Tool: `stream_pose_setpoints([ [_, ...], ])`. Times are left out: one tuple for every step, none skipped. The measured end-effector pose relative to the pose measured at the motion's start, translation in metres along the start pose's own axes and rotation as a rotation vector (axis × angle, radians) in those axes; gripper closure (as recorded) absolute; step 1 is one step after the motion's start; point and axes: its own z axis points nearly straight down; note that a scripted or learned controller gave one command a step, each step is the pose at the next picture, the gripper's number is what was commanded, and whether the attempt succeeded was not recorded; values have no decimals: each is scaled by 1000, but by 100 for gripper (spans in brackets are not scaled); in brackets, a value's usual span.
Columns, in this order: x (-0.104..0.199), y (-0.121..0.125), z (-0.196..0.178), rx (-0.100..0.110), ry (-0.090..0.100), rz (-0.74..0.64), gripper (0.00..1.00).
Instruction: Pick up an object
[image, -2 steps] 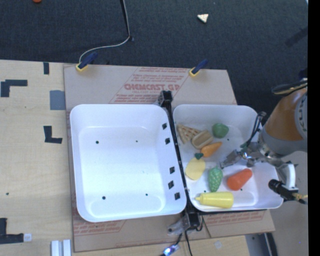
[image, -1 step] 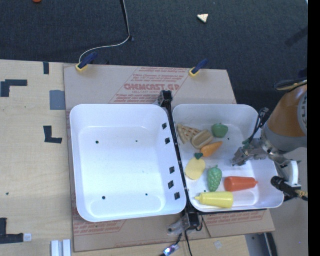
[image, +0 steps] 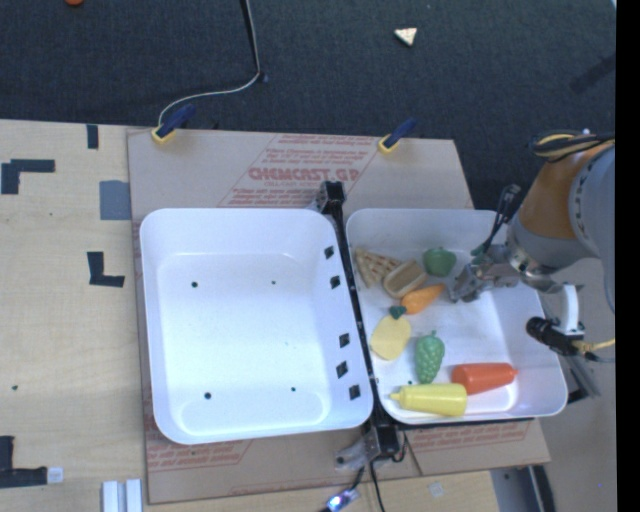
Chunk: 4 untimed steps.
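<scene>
Grey rounded arm (image: 598, 200) with broad orange band above wrist. Thin yellow and black cables looped over top. Dark grey metal pincer (image: 468, 284) at tip. White bracket, black fitting below.

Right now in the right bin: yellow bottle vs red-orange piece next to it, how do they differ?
Colour: the yellow bottle is yellow throughout; the red-orange piece is red-orange. Shape: the yellow bottle narrows to a small neck at its left end; the red-orange piece is a blunter block that tapers slightly to the right. Place: the yellow bottle lies along the bin's near wall; the red-orange piece sits just behind it, to the right. Shared: both lie flat, roughly left to right.
</scene>
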Motion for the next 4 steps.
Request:
stream_pose_setpoints([
  [0, 57, 0, -2, -1, 0, 100],
  [3, 72, -236, -17, -6, 1, 100],
  [20, 54, -162, 9, 3, 3, 100],
  [-2, 68, -107, 8, 1, 4, 100],
])
